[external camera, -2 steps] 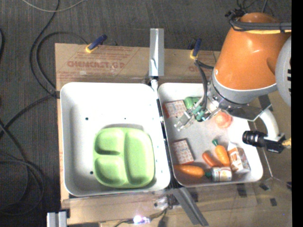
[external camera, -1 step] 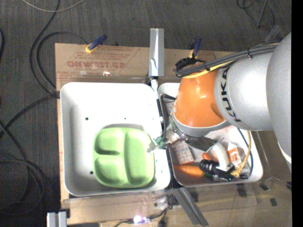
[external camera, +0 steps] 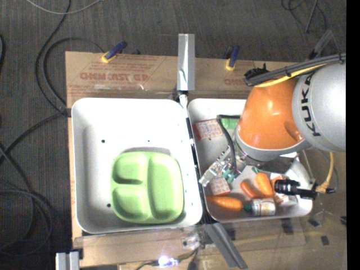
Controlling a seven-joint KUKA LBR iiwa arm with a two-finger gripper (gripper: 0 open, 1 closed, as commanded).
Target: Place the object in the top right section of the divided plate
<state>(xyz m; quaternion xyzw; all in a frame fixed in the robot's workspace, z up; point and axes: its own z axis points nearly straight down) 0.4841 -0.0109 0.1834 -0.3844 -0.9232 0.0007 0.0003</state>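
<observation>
Gripper (external camera: 225,170) low in right white bin (external camera: 199,114), finger state unreadable; orange plastic carrot (external camera: 224,203) near front edge looks light, rigid, slick: grip mid-body for green divided plate (external camera: 148,188).

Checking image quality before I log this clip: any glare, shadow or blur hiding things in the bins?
Camera view: sharp and evenly lit; the left bin looks slightly washed out, the green divided plate casts a soft shadow, and the arm covers much of the right bin, shading the gripper.
</observation>
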